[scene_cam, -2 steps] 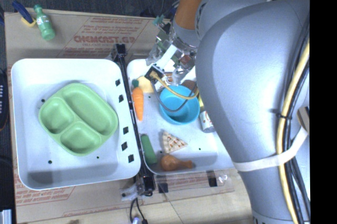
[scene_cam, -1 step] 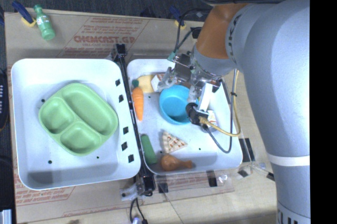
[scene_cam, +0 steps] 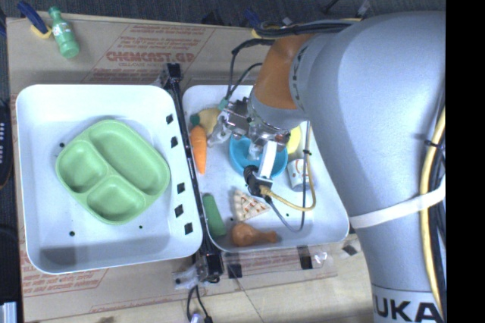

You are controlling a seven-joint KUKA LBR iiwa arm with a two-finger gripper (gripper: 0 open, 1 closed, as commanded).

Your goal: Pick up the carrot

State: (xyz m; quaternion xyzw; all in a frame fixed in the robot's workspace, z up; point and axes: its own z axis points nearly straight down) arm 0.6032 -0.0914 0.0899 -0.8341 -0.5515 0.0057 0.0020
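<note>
Hand [scene_cam: 226,124], at the end of the grey arm [scene_cam: 364,109], poised low over the far left part of the right bin [scene_cam: 226,181]. From this slant we cannot tell whether it stands apart or together. An orange band [scene_cam: 276,75] rings the arm just above the wrist.

Carrot [scene_cam: 198,149]: we find it lying flat in the right bin, close along the left wall, its length running from far to near. Its far end lies just beside the hand, with a pale lump [scene_cam: 208,118], perhaps a fruit, next to that end.

Other contents of the right bin. A blue bowl [scene_cam: 250,155] sits near the middle, partly under the wrist. Nearer the front we note a green cucumber [scene_cam: 214,215] against the left wall, a tan wedge [scene_cam: 250,205] beside it, and a brown drumstick [scene_cam: 251,235] at the front wall. A yellow item [scene_cam: 295,139] shows at the arm's edge.

Left bin [scene_cam: 45,223]: it holds one green plate [scene_cam: 114,170] with three compartments, lying flat near the middle, well apart from the carrot.

Table [scene_cam: 144,52]: behind the left bin, a green bottle [scene_cam: 66,35] rests beside a blue clip [scene_cam: 30,17].
</note>
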